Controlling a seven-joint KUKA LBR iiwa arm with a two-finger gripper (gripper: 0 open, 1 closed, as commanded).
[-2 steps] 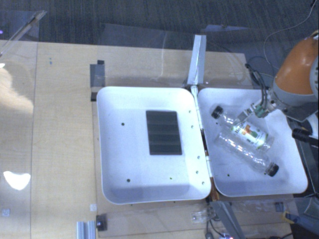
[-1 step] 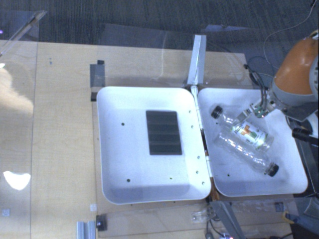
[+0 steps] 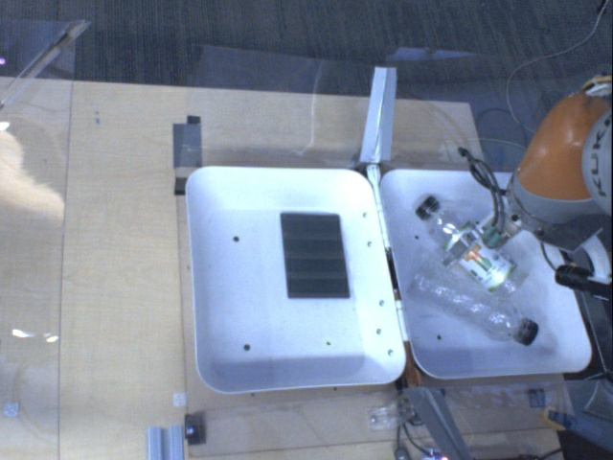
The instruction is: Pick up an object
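Nearest the camera, a metal bracket and loose cabling (image 3: pixel 421 429) are being observed at the lower edge of the pale wooden bench (image 3: pixel 115 257), just below the seam between the two bins. Both bins are being borne side by side on that bench, their inner rims touching. A flat black rectangular ribbed pad (image 3: pixel 314 255) is lying near the middle of the shallow white left bin (image 3: pixel 220 353), well apart from every wall. Two clear plastic bottles are being held by the shallow white right bin (image 3: pixel 565 353). One clear plastic bottle with a black cap and a printed label (image 3: pixel 465 242) is lying tilted, its cap pointing toward the bin's far left corner. A second clear crumpled plastic bottle with a black cap (image 3: pixel 474 307) is lying just beside it, toward the near side, its cap pointing toward the near right corner. The grey arm with an orange band (image 3: pixel 565 156) is reaching in from the right, and its two-finger gripper (image 3: pixel 493 230) is being positioned directly over the labelled bottle's body, seemingly touching it. Whether the fingers are apart, together or clamped on that bottle cannot be told, as the wrist and cabling are obscuring them. An upright grey metal post (image 3: pixel 379 113) is standing at the far end of the seam.
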